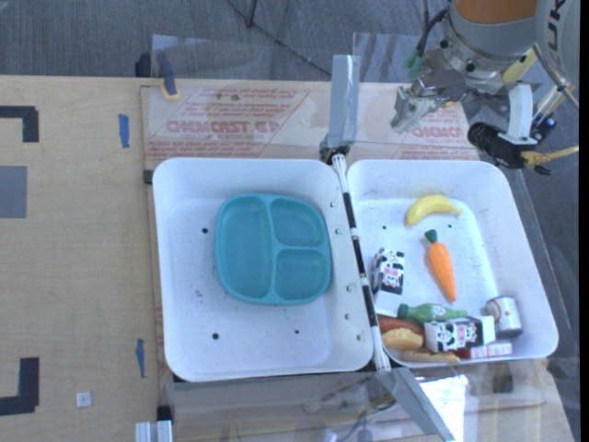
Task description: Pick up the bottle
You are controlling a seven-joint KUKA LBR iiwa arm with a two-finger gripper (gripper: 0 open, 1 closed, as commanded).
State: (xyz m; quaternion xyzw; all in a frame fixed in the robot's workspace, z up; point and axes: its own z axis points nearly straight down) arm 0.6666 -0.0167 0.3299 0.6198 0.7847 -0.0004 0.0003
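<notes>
White plastic, two shallow bins side by side mid-frame. The left bin (pixel 184 339) held a teal divided plate (pixel 273 248), lying flat, with bare floor around it on every side. The right bin (pixel 502 191) held more: a banana (pixel 433 208) near its upper middle, a carrot (pixel 442 264) just below that, a small cow-print carton (pixel 391 271) by the dividing rim. The green bottle (pixel 429 313) lay on its side at the lower edge, crowded against a second carton (pixel 456 334), a tin can (pixel 504 315) to its right, and a yellowish item (pixel 403 339). The gripper (pixel 409 109) hung at upper right, above the bin's far rim, well apart from the bottle, carrying nothing; I could not tell how its fingers were set. The middle of the right bin was open floor.
</notes>
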